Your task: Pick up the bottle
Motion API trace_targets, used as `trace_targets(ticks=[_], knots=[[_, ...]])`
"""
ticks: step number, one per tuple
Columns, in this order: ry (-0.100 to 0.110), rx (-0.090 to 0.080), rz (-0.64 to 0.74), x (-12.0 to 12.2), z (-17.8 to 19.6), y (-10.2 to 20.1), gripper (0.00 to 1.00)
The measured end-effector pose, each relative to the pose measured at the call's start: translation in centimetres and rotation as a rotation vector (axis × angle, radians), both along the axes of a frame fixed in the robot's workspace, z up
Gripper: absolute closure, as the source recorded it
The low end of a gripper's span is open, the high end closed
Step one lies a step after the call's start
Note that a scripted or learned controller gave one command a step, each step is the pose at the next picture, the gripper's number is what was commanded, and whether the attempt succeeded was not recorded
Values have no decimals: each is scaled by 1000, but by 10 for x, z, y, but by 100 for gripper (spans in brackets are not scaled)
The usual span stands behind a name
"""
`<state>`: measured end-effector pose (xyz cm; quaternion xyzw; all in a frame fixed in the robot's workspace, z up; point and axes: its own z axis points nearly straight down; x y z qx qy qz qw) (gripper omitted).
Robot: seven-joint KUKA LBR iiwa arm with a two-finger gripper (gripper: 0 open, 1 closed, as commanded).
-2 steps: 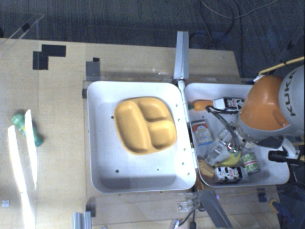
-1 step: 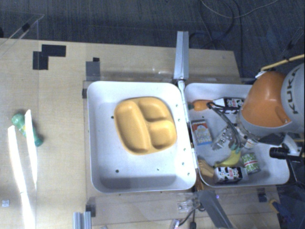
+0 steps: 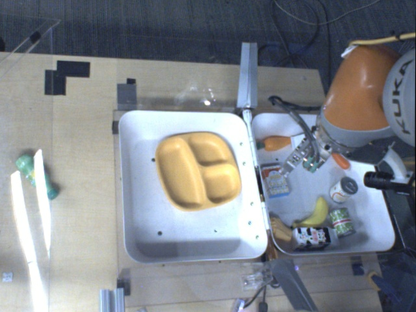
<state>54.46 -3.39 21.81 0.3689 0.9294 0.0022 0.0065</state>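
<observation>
A small white bottle (image 3: 342,190) with a dark cap lies in the right bin (image 3: 383,239), near its right side. My gripper (image 3: 304,159) hangs over the middle of that bin, to the left of and a little above the bottle. Its two fingers stand apart, open, with nothing between them. An orange carrot-shaped toy (image 3: 278,143) lies just left of the gripper. The grey and orange arm (image 3: 364,96) covers the bin's upper right part.
The right bin also holds a small packet (image 3: 277,184), a banana (image 3: 314,212), a green-labelled can (image 3: 342,221) and a black-and-white carton (image 3: 312,237). A yellow divided plate (image 3: 197,169) sits in the left bin (image 3: 140,239). A metal divider (image 3: 247,77) stands between the bins.
</observation>
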Motion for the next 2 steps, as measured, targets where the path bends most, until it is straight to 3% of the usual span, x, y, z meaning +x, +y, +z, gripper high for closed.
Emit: trace_targets(ticks=[1, 2], knots=[[0, 0, 1, 0, 0, 0, 0], [4, 1, -53, 15, -8, 14, 0]])
